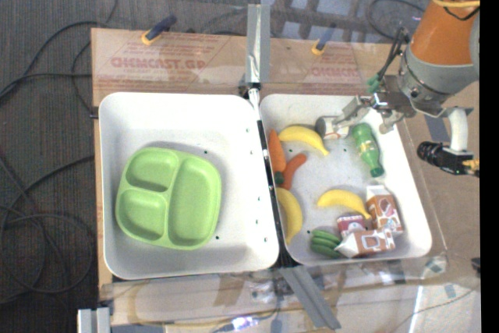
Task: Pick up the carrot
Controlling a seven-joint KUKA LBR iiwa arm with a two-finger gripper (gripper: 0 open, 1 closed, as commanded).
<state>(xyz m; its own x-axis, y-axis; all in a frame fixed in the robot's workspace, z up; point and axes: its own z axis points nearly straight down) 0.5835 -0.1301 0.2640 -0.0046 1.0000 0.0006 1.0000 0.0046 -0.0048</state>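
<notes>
An orange carrot (275, 155) lies along the left wall of the right bin (417, 207), and a second, shorter orange carrot piece (295, 167) leans against it. My gripper (344, 121) hangs over the back of the right bin, to the right of the carrots and clearly apart from them. It is just past the tip of a yellow banana (304, 139) and beside a green bottle (367, 149). Nothing shows held in it.
The right bin also holds two more bananas (344, 201) (290, 212), a dark green vegetable (323, 242) and several small red and white cartons (373, 226). A green divided plate (168, 197) sits in the left bin (117, 113).
</notes>
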